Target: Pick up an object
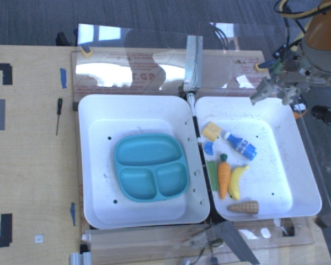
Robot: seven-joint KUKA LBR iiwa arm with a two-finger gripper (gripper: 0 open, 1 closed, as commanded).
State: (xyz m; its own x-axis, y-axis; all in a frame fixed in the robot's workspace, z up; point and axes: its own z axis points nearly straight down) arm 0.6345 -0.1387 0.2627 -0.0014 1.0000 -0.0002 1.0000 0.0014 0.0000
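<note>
Gripper (279, 90) fingers, whose spread cannot be told, are seen above the far rim of the right bin (298, 164), so a descent squarely over the blue bottle (242, 146), lying near its middle, is advised.

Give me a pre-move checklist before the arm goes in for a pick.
1. Pickable items in right bin: ok; carrot, banana, blue bottle, yellow block, cone.
2. Gripper position: ok, above the bin's far rim, away from the items.
3. Jaws state: cannot tell.
4. Isolated target: ok for the bottle and cone; not ok for the carrot and banana, which touch.
5. Left bin: holds the teal tray.
</note>
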